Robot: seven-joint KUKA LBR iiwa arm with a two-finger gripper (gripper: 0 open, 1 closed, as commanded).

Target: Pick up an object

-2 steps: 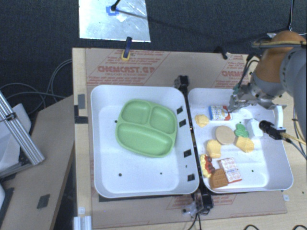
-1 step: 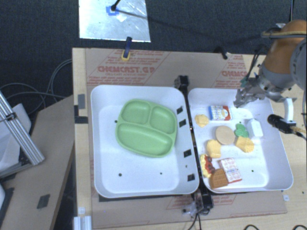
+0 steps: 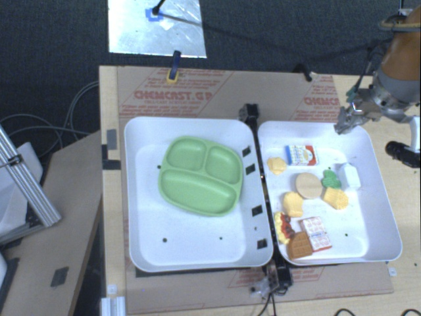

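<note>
Hovering over the 1 o'clock corner of the right bin [image 3: 378,196], the jaws [image 3: 345,125] hang at the end of the grey arm [image 3: 395,71], which enters from 3 o'clock. Whether the jaws are released or clenched cannot be told; they are small and dark against the bin's rim, and nothing can be made out between them.

Both white bins sit side by side on the counter [image 3: 217,91], a brown board printed with red lettering. The left bin [image 3: 145,242] holds a green divided plate [image 3: 200,175], lying flat near its middle, tilted slightly so that its two small compartments face 1 o'clock.

The objects to pick lie in the right bin, all well apart from the jaws. A red, white and blue packet [image 3: 300,155] lies toward 12 o'clock, with a small yellow piece [image 3: 277,166] just beside it at 8 o'clock. A round tan disc [image 3: 307,185] sits near the centre. At its 3 o'clock are a green piece [image 3: 331,178], a pale block [image 3: 348,176] and a yellow chunk [image 3: 335,199], clustered closely. Another yellow piece [image 3: 293,204] lies at the disc's 7 o'clock. Toward 6 o'clock of the bin are a red-and-white packet [image 3: 316,233], a brown waffle-like piece [image 3: 299,245] touching it, and a red-and-yellow item [image 3: 283,225] against the bin's left wall.
</note>
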